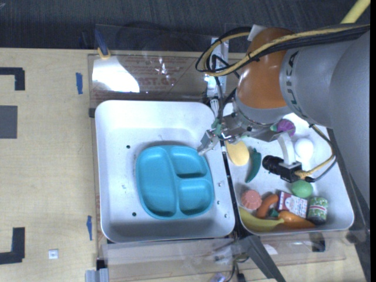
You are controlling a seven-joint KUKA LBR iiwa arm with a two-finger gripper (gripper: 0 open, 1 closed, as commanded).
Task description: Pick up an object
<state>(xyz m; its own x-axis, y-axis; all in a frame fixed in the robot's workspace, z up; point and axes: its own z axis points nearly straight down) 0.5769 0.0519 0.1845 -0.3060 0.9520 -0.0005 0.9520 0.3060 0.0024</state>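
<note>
Two bins stand side by side on the bench (47, 175). The left bin (111, 128) holds a divided tray (174, 181), set toward its near side. The gripper (207, 141) hangs over the left bin's right rim, just beyond the tray's far right corner. The right bin (341, 207) holds a lemon (238, 153) at its left, an egg (304, 148) to the right, a banana (258, 222) and carrot (294, 219) along the near edge.

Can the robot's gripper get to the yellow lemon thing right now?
Probably yes. The gripper sits just left of the yellow lemon, near the bins' shared edge, with nothing lying on top of it.
</note>
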